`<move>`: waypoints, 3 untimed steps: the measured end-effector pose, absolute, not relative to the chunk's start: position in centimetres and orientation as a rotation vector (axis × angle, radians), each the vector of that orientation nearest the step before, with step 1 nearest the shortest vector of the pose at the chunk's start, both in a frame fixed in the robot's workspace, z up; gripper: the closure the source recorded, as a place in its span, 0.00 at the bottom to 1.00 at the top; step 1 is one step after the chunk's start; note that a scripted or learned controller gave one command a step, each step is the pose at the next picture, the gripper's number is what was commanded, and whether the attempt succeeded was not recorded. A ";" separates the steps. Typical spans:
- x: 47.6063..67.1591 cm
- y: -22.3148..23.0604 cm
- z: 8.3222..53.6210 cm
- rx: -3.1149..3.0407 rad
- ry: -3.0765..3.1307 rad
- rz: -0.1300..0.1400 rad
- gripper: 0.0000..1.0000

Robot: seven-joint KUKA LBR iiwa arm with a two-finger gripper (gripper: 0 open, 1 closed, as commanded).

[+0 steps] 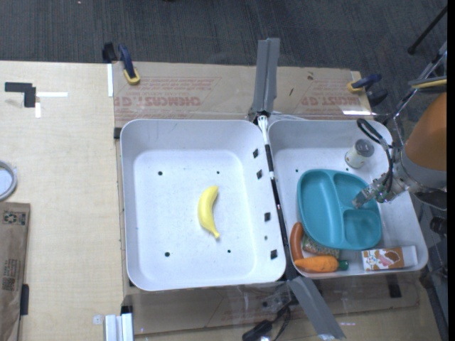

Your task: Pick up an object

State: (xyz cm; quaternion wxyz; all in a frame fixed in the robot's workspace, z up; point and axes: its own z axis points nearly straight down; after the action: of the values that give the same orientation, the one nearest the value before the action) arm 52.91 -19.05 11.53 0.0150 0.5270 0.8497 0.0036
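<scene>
Two white bins sit side by side below me, and my pincer (371,192) hangs low over the right bin (284,163), at the right-hand edge of the teal divided plate (328,208). Whether it is wide or narrow I cannot tell; it is small and blurred against the plate's rim, and I see nothing held in it. The plate is the nearest thing to it, lying right under and to the left of the tip. Near the plate's front edge lie an orange carrot (316,263) and a reddish sausage-shaped piece (296,239), both well toward the front of the bin from my pincer. A small printed carton (388,258) lies at the front right corner, and a small grey-capped white object (360,153) stands behind the plate, near my pincer's far side. A yellow banana (208,210) lies alone in the middle of the left bin (142,190), well apart from my pincer.
</scene>
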 end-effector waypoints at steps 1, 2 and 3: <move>52.5 -19.1 11.2 1.648 2.655 0.004 0.00; 56.0 -12.5 11.4 1.581 2.660 -0.008 0.00; 52.3 -12.8 11.4 1.114 2.852 -0.003 0.00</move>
State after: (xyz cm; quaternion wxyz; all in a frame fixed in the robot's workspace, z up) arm 52.25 -12.78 11.38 0.0401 0.3635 0.9307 -0.0011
